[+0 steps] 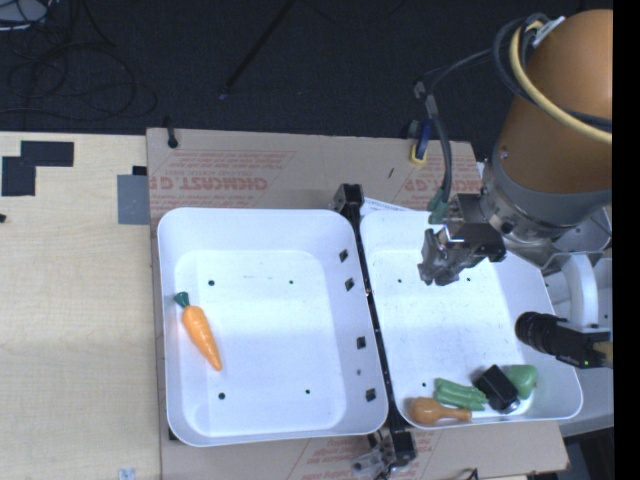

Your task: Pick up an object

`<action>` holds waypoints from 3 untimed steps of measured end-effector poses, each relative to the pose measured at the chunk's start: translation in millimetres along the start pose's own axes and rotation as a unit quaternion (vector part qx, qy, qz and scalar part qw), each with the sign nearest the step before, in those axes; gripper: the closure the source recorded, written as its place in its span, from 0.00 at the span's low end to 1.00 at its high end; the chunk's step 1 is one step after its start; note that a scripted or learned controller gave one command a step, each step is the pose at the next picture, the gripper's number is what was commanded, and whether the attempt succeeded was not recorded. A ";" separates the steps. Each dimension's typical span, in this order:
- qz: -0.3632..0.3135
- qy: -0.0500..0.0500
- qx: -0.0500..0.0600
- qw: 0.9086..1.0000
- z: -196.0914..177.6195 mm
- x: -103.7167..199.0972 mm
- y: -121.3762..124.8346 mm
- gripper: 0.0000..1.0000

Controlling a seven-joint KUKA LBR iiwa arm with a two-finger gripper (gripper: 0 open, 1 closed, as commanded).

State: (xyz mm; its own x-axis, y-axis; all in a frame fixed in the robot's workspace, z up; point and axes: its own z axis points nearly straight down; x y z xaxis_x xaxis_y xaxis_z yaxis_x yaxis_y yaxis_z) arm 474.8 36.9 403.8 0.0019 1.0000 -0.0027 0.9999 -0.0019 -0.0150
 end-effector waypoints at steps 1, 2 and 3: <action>-0.006 0.004 -0.013 1.000 -141.4 82.5 -1.2 1.00; 0.001 0.000 -0.003 1.000 -52.3 47.6 7.2 1.00; -0.001 0.000 0.000 1.000 114.5 61.4 30.8 1.00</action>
